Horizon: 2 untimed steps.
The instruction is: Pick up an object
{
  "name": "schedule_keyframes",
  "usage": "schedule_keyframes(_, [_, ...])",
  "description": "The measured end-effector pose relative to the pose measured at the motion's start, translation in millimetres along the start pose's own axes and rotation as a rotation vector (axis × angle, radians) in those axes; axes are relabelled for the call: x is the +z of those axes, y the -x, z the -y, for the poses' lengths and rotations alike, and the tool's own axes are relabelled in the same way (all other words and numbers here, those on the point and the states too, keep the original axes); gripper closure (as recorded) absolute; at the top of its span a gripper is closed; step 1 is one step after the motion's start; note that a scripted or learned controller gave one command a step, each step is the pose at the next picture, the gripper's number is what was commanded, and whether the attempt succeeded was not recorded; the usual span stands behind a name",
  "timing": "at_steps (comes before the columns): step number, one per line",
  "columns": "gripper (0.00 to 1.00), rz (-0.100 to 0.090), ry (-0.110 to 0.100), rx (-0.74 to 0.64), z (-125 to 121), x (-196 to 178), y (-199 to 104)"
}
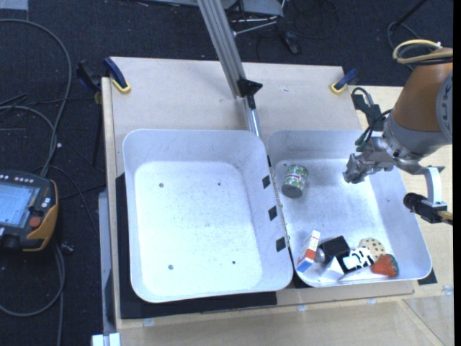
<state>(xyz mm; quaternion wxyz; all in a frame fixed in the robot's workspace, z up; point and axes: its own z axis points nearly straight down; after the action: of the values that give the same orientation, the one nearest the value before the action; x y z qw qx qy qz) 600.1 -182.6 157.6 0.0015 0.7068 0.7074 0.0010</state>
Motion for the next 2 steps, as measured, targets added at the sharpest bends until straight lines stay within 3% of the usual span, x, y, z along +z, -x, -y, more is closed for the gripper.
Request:
schedule_keyframes(1, [1.0,0.0,0.001,0.001,3.6,-61.8,2.3])
schedule_keyframes(2, [1.0,-0.001,-0.004,0.0,3.5,-60.9,2.1])
